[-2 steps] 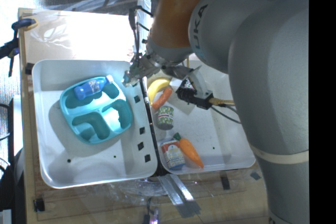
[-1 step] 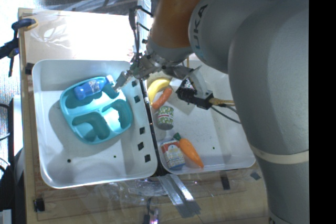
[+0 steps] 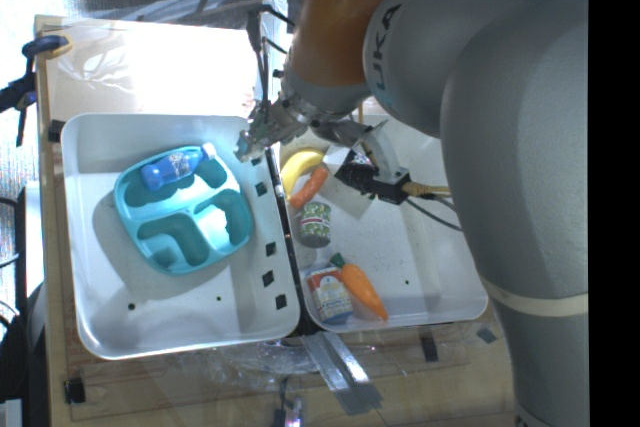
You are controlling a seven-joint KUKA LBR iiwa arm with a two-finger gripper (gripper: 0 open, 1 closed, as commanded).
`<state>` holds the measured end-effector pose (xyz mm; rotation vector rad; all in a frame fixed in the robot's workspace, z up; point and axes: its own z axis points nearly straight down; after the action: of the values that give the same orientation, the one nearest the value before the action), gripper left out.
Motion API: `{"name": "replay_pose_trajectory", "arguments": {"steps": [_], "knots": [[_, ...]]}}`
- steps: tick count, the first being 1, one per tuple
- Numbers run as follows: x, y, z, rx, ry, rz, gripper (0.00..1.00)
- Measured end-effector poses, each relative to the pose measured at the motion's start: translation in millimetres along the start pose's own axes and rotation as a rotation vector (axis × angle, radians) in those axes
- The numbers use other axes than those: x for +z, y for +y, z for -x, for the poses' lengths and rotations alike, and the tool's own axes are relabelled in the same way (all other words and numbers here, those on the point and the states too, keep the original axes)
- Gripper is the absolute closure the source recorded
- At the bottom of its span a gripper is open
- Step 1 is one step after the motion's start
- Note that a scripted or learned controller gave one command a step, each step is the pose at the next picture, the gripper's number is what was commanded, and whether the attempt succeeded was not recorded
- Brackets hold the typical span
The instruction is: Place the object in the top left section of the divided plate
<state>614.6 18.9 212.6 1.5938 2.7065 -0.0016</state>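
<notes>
- The light blue plastic divided plate [image 3: 185, 211] lies in the left white bin [image 3: 90, 315], left of the frame's centre, tilted a little.
- A small blue plastic bottle with a white cap [image 3: 175, 166] lies on its side in the plate's upper section, cap pointing to the right.
- The grey arm with the orange band [image 3: 340, 20] comes in from the right and fills the upper right of the frame; its two-finger gripper [image 3: 252, 141] hangs above the wall between the two bins, just right of the plate's upper edge and apart from the bottle.
- Whether the gripper is released or clenched I cannot tell; nothing is seen between its tips.
- In the right white bin [image 3: 440, 300], near the frame's centre, a yellow plastic banana [image 3: 297, 165] touches a small orange carrot [image 3: 309, 186]; just below stands a green-patterned round can [image 3: 315, 223].
- Lower down, a second orange carrot with a green top [image 3: 360, 287] lies beside a small white packet with a red label [image 3: 327, 297].
</notes>
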Motion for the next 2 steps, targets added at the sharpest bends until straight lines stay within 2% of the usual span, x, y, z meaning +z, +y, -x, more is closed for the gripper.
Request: {"name": "replay_pose_trajectory", "arguments": {"steps": [1,2], "knots": [[0,0,0,0.000,0.000,0.000,0.00],[-10,1,0,-0.003,-0.001,0.000,1.00]]}}
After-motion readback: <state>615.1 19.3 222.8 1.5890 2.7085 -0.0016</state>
